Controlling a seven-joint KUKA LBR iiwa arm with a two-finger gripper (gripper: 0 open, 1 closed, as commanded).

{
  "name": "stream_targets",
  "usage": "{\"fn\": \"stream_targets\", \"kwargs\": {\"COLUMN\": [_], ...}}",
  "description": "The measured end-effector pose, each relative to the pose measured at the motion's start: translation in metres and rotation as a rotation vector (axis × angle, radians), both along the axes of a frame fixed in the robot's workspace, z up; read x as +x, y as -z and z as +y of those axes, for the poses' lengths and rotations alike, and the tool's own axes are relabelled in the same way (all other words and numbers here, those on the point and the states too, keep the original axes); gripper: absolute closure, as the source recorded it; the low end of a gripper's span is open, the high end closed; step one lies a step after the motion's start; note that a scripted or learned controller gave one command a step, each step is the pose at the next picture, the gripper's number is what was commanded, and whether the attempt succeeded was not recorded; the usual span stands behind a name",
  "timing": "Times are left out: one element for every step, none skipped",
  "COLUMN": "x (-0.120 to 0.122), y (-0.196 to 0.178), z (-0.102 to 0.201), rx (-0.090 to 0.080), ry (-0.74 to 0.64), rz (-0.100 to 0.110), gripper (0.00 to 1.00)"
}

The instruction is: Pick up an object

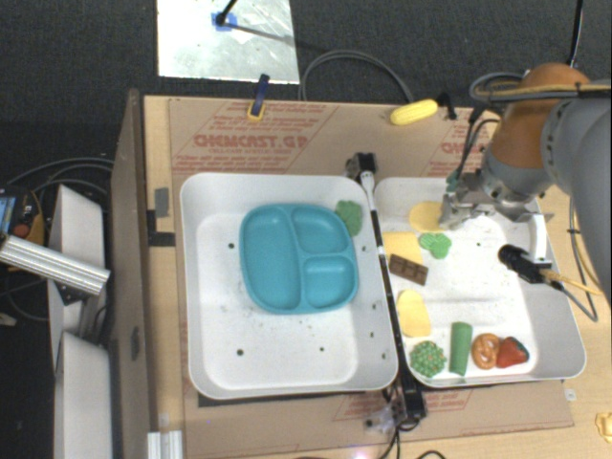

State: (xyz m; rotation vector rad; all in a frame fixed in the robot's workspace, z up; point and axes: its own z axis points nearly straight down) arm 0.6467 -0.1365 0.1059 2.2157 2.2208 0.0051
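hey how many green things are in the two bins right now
4. One green piece lies in the left bin beside the blue tray. In the right bin: one near the hand, plus a round one and a green stick at the front. Others may be hidden.

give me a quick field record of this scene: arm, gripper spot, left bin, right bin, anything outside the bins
arm: grey KUKA arm reaching in from the right
gripper position: gripper low over the right bin's far end, by a pale yellow piece
left bin: left bin holds a blue divided tray, green piece at its far right corner
right bin: right bin holds small toy foods, including a green cylinder and a brown bar
outside bins: yellow banana-shaped toy on the cardboard
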Motion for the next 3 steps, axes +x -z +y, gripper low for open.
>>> {"fn": "stream_targets", "kwargs": {"x": [-0.001,-0.002,-0.038], "y": [-0.136,-0.127,-0.046], "z": [-0.075,-0.070,0.005], "rx": [-0.007,-0.001,0.006], "ry": [0.006,-0.001,-0.006], "rz": [-0.010,0.002,0.013], "gripper": [1.00,0.00,0.00]}}
